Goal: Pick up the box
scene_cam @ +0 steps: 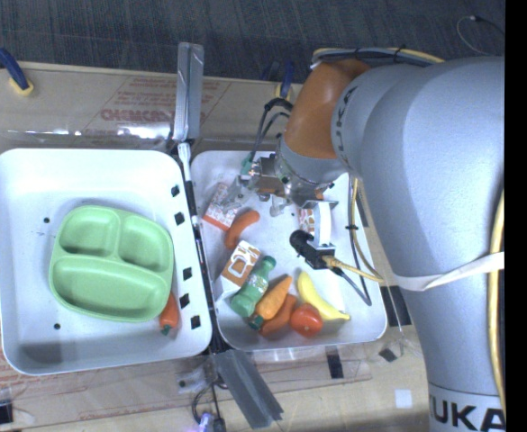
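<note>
The box (241, 263) lies in the right bin (371, 324), its long axis slanting up-right, touching the green bottle (252, 291). The wrist hides the jaws, so their state is unclear

A robotics lab: KUKA arm (425, 178) above two white bins (11, 241) of toy food.

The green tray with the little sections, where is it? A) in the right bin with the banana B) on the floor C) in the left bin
C: the green tray lies flat in the left bin, with an orange carrot at its lower right corner; the banana is in the right bin.
</note>
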`<state>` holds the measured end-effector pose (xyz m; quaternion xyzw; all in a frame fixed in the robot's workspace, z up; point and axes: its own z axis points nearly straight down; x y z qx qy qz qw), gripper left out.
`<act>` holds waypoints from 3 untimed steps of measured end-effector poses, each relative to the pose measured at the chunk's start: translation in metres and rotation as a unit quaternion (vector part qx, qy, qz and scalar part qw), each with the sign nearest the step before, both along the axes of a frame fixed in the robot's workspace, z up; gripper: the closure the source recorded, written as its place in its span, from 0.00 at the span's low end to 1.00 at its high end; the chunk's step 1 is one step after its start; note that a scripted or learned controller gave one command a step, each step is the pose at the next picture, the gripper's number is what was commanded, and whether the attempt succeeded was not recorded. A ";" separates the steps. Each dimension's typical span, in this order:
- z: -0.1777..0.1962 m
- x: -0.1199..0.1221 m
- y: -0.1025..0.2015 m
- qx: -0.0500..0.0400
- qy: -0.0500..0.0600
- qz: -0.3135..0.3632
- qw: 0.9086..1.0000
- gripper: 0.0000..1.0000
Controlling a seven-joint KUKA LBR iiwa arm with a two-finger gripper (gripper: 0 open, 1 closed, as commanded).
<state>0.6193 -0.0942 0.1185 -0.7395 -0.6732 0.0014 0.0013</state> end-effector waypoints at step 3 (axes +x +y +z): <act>-0.011 0.041 0.006 0.001 -0.005 0.001 1.000 0.00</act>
